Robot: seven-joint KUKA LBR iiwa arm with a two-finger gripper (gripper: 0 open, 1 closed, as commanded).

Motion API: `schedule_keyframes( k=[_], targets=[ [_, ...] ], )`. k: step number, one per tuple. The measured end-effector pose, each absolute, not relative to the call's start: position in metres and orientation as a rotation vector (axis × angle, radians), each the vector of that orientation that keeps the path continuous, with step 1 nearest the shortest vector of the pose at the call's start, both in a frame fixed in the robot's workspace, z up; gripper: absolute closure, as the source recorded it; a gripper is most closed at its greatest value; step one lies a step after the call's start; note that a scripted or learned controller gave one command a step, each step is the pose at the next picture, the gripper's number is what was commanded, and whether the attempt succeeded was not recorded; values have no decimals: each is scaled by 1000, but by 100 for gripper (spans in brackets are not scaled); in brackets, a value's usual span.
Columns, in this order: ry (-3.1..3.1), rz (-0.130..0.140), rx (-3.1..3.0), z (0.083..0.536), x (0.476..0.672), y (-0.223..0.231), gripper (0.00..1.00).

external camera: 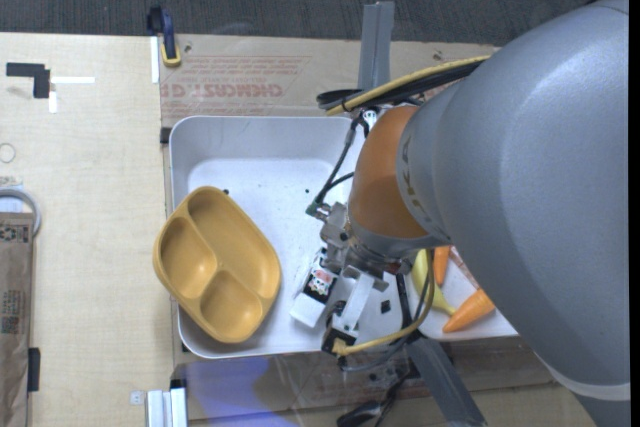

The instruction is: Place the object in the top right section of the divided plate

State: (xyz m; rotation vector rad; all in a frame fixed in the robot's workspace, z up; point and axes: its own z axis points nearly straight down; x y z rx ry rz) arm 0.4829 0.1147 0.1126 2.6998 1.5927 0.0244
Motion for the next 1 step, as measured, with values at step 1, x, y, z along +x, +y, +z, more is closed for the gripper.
schedule_keyframes(
  k=[1],
  targets=[
    [1846,34,2531,107,564,130,100]
  ],
)
